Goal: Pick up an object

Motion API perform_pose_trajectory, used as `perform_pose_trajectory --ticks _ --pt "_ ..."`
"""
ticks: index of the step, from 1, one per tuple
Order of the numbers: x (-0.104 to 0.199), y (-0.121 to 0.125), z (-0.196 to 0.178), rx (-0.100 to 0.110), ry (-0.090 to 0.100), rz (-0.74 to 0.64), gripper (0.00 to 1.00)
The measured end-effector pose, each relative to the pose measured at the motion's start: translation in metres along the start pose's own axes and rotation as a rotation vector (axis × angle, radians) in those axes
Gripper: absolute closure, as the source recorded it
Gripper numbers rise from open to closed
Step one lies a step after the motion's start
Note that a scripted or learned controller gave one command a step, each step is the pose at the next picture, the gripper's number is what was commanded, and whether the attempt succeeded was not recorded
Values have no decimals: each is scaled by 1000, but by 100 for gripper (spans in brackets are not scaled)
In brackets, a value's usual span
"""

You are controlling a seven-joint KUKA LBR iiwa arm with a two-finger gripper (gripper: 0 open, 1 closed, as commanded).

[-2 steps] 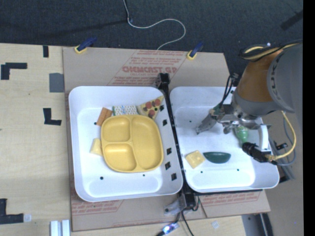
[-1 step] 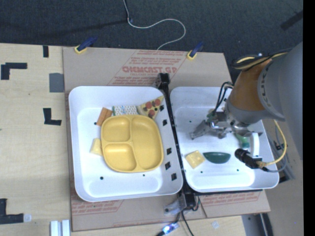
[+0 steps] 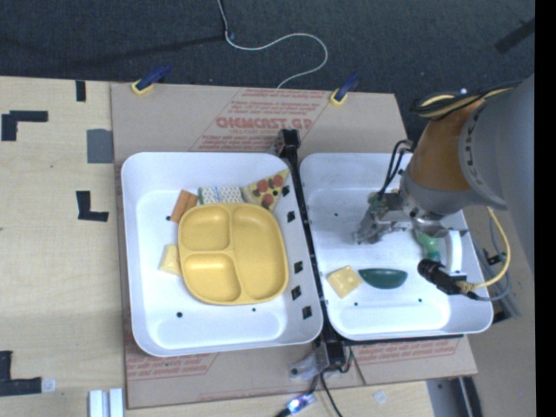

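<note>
My gripper (image 3: 372, 230) reaches down into the right bin (image 3: 347, 181), its tip low over the bin floor near the middle. A dark green oval object (image 3: 383, 277) lies just below and right of it. A yellow cheese-like wedge (image 3: 343, 281) lies at the front left of the same bin. A green and white object (image 3: 432, 242) rests near the arm on the bin's right side. Nothing is seen between the fingers.
The left bin (image 3: 148, 302) holds a yellow divided plate (image 3: 233, 253), with an orange piece (image 3: 184, 203), a pizza slice toy (image 3: 268, 188) and a checkered piece (image 3: 221, 195) behind it, and a yellow wedge (image 3: 168, 259) at its left. The arm's orange band (image 3: 439, 150) overhangs the right bin.
</note>
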State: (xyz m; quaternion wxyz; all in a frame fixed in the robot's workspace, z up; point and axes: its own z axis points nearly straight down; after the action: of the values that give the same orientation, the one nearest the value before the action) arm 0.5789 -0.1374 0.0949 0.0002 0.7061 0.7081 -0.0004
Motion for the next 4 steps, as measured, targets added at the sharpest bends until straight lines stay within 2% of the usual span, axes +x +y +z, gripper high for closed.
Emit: perform_pose_trajectory --ticks 1,3,4 --pt "-6 -1 -61 -5 0 2 100" --pt "-4 2 -131 -2 1 1 100" --pt "46 -31 -122 4 2 -2 100"
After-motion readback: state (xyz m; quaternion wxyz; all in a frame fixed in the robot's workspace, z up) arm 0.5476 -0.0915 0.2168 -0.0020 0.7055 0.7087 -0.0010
